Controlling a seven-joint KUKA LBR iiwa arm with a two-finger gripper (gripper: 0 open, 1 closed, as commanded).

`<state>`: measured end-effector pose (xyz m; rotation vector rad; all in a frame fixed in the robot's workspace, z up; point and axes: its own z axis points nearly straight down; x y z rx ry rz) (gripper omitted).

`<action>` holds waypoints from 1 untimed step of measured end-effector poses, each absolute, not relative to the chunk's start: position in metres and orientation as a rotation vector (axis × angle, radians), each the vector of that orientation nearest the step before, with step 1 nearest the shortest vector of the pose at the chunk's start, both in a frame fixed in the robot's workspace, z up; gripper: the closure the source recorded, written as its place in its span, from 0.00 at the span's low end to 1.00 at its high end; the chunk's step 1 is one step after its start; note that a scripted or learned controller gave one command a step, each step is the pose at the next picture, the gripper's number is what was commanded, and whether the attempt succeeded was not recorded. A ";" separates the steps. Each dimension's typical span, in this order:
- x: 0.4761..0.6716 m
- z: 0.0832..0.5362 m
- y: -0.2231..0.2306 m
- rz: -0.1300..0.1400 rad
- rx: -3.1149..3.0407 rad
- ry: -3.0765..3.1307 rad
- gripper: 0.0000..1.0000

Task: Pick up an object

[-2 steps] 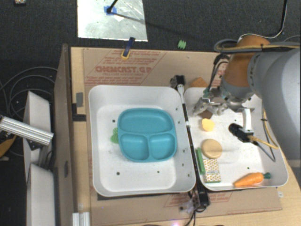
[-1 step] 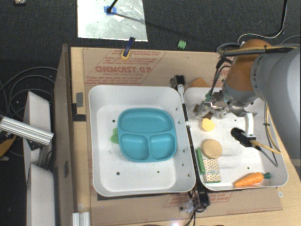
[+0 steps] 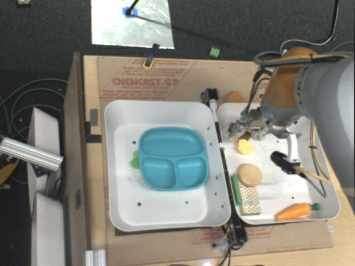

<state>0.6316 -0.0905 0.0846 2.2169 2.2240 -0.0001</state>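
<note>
Blue three-compartment plastic tray (image 3: 173, 158)

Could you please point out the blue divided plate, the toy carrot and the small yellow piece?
blue divided plate (image 3: 173, 158), camera view, on its centre ridge.
toy carrot (image 3: 294, 210), camera view, mid orange body.
small yellow piece (image 3: 245, 147), camera view, its centre.

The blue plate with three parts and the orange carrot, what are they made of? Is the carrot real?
The blue plate looks like moulded plastic: one even colour, smooth, rounded dividers, a soft sheen. The carrot is probably a plastic toy: its orange is very even and slightly glossy, with a small green tip. The picture is too small to be sure.
</note>
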 end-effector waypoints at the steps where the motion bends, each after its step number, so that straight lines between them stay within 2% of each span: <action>1: 0.655 0.085 -0.089 0.005 2.213 2.225 0.00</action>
